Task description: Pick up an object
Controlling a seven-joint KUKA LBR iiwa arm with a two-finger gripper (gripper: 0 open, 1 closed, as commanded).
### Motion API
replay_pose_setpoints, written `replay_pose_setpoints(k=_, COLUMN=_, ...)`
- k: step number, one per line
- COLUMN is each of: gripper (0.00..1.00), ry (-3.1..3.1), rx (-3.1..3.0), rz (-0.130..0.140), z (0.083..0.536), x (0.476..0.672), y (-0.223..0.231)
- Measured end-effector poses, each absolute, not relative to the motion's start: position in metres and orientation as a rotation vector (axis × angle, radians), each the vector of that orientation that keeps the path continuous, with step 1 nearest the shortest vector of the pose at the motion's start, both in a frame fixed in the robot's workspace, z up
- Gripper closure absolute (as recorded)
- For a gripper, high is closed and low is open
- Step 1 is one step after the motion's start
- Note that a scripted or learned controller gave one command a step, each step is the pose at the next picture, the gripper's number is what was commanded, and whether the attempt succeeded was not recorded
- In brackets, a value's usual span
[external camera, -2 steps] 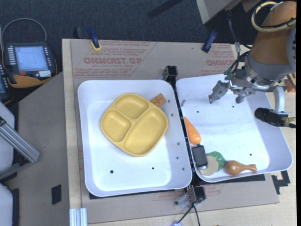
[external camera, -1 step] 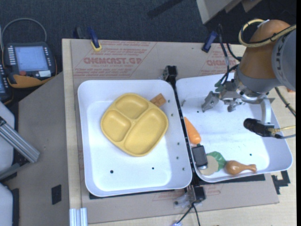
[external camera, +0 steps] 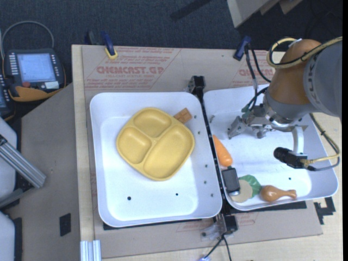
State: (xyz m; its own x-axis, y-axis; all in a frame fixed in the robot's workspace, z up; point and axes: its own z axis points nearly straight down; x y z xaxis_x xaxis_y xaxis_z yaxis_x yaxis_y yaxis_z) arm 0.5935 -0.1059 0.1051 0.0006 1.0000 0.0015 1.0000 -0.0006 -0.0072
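A tabletop (external camera: 163,69) covered in printed brown cardboard carries two shallow white bins side by side, the left bin (external camera: 103,162) holding a yellow divided plate (external camera: 155,143) with a small brown block (external camera: 182,115) touching its upper right edge. In the right bin (external camera: 321,186), an orange carrot (external camera: 222,151) lies along the left wall, with a black block (external camera: 230,180), a green and tan piece (external camera: 246,188) and a toy drumstick (external camera: 276,192) near the front wall. The tool (external camera: 235,129) hangs over the upper left part of the right bin, above the carrot and apart from it, its fingers spread with nothing between them.
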Motion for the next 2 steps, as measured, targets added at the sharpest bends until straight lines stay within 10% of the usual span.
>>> replay_pose_setpoints(k=1, gripper=1.00, ry=-2.220, rx=-2.223, rz=0.001, z=0.119, x=0.595, y=-0.106)
replay_pose_setpoints(k=2, gripper=1.00, ry=-2.226, rx=-2.225, rz=-0.005, z=0.165, x=0.604, y=-0.108)
